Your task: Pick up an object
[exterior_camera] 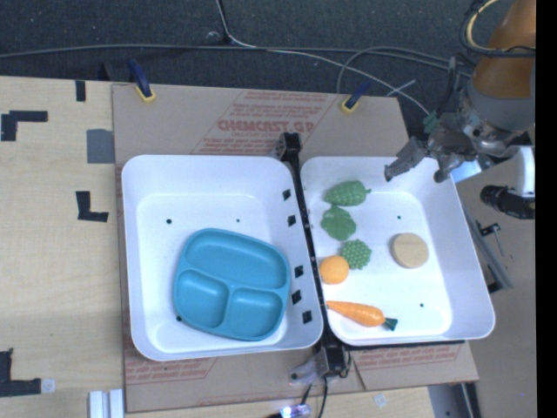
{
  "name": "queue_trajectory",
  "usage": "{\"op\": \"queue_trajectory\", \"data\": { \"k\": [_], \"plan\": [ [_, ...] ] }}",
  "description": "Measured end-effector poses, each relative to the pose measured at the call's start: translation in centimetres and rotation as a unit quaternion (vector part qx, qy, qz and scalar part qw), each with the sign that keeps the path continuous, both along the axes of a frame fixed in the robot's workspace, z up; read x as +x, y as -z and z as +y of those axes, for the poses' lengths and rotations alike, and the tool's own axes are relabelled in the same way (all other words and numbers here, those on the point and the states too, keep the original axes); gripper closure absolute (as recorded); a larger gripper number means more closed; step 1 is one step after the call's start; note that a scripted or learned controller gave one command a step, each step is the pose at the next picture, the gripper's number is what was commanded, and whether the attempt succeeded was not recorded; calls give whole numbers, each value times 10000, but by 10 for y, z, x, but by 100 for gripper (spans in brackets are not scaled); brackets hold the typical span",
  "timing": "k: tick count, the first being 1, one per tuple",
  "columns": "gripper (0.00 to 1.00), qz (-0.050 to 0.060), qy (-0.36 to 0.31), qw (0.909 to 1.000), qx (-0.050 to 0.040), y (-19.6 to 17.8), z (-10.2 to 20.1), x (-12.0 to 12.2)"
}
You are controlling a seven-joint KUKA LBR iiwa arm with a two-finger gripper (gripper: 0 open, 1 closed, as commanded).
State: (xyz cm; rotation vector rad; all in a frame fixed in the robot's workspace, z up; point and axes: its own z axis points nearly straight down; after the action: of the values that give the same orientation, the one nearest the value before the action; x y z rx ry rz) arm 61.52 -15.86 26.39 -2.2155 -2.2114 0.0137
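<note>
Camera view, from above at a slant. In the right bin (435, 316), six small things, none picked out by the task. Along its left wall, three green pieces in a loose column: a knobbly green piece (347, 193) nearest the far edge, a smoother green piece (338, 224) just below it, a small bumpy green piece (355, 253) lower and slightly right. Touching or just beside that last one, an orange ball (333, 270). Near the front edge, a carrot (357, 313) lying slantwise, dark tip toward the right. Toward the middle, well apart from the rest, a pale tan disc (409, 250), flat.

Open white floor around the disc, along the right wall and in the far right corner. Greens and ball crowded close to the left wall and each other.

Gripper (419, 165) above the far right corner, fingers spread wide, holding nothing, clear of everything in the bin.

In the left bin (144, 190), a blue divided tray (231, 284) toward the front. Both bins on a cardboard sheet (252, 124).
</note>
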Motion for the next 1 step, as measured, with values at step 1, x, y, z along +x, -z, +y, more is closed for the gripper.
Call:
{"op": "queue_trajectory", "data": {
  "k": [1],
  "plan": [
    [0, -64, -16, 10000, -11, -8, 1, 2]
  ]
}}
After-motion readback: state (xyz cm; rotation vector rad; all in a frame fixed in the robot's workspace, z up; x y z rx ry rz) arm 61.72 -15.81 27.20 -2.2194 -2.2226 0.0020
